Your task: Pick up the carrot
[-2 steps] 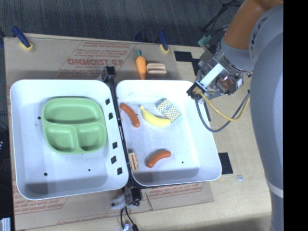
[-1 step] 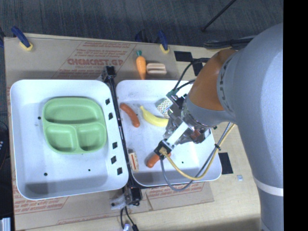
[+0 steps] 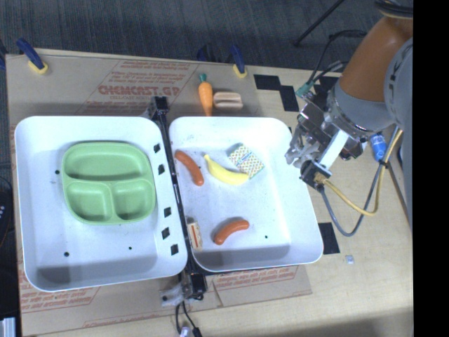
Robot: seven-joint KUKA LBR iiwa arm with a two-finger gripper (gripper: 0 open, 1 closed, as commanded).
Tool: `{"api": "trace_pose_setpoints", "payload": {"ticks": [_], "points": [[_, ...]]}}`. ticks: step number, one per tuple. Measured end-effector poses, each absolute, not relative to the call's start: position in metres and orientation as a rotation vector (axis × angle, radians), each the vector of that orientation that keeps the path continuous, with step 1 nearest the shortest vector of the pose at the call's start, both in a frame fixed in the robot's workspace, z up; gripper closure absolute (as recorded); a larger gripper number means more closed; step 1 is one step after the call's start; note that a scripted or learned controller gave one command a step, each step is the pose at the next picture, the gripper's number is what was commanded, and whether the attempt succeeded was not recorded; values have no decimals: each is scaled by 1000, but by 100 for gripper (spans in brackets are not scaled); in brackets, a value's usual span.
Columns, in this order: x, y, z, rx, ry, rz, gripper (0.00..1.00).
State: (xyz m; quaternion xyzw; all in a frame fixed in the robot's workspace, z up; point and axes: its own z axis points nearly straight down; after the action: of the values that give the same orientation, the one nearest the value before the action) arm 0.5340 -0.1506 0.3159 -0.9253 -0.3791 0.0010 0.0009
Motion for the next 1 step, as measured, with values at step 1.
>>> {"api": "trace_pose_setpoints", "payload": {"ticks": [1], "points": [[479,-109,258,-2743,-1522,7,100]]}}
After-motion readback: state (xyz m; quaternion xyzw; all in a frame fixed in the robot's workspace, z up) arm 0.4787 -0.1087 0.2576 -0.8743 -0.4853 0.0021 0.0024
